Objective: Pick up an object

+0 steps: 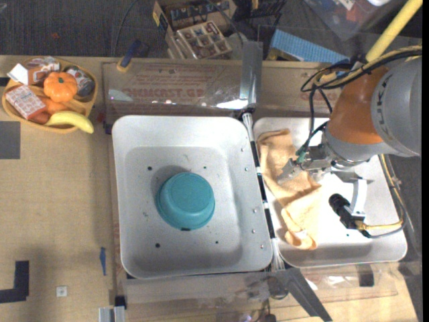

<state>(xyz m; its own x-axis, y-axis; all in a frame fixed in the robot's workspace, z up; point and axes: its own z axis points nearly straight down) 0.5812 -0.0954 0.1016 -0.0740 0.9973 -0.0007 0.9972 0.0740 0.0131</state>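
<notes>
The claw [295,168] is lowered onto the tan cloth [289,188] in the right bin [389,247]; its state cannot be told, so a firm pinch of a raised fold is advised

You can read only part of one marking: large dark letters "KU" on the grey arm [401,106], just right of its orange band, cut off by the picture edge. Faint reddish lettering runs along the wooden board [175,86] behind the left bin, but glare from the clear plastic film over it leaves you nothing legible. The small printed boxes in the fruit basket [15,106] at upper left and the trays of clutter behind the worktop carry print too small to make out.
</notes>
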